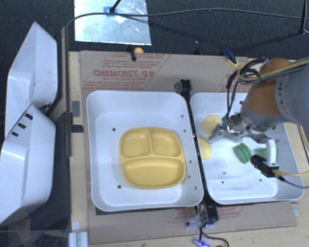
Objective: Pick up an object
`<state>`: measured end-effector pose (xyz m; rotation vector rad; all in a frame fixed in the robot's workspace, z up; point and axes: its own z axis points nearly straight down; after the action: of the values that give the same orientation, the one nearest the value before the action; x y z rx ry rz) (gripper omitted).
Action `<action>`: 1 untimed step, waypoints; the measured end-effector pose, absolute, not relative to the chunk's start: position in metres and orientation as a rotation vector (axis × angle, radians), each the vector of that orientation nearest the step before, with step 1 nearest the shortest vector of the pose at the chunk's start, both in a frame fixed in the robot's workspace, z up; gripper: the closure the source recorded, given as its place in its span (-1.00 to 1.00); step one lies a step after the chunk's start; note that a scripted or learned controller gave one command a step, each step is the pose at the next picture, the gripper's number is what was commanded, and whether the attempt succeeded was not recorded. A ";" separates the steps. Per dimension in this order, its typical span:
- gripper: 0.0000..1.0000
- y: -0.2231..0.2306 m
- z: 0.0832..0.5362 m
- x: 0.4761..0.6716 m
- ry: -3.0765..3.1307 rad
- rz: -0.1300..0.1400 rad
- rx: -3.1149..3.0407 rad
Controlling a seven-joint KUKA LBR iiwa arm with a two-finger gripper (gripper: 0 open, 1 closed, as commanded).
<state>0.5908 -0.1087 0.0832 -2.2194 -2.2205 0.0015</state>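
Claw [220,131] hangs low in the right bin [247,192], between two pale yellow pieces: one [211,121] touching above-left, one [204,148] below-left; finger state unclear.

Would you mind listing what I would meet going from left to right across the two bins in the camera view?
Left bin → yellow divided tray → right bin → yellow object by the divider → end effector → green object.
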 end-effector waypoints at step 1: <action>-1.00 -0.088 0.084 0.638 -2.226 -0.002 -2.219</action>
<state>0.6380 -0.0881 0.0845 -2.2193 -2.2260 -0.0022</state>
